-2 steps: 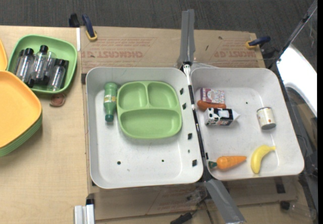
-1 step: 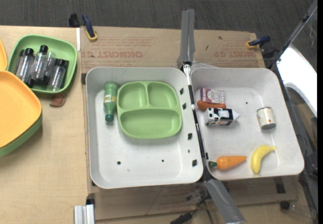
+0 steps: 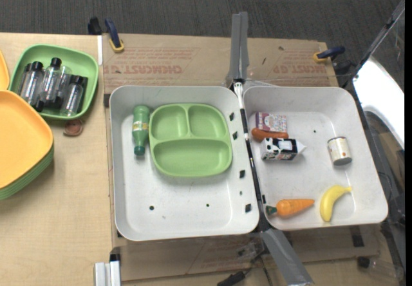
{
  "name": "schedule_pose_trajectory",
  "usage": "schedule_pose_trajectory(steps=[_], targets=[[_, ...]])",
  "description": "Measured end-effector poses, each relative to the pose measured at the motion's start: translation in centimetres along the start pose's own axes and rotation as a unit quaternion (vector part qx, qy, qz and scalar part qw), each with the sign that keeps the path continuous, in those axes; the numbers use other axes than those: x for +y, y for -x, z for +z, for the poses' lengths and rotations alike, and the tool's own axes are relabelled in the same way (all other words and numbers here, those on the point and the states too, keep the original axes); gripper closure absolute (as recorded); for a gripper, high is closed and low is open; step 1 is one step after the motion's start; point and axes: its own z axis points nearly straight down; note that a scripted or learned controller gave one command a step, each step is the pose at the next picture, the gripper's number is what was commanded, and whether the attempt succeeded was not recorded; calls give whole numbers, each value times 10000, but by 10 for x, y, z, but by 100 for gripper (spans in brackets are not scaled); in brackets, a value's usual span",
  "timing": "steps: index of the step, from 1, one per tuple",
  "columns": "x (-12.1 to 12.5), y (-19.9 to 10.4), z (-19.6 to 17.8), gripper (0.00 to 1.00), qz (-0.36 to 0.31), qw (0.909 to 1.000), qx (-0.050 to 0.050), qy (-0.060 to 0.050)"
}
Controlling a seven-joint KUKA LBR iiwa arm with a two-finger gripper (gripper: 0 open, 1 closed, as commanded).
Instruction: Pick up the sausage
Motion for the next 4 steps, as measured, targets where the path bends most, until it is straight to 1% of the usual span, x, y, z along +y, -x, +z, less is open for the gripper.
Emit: schedule_pose_trajectory(steps=[4], targets=[[0,0,0,100,-67,10000,-5,-3]])
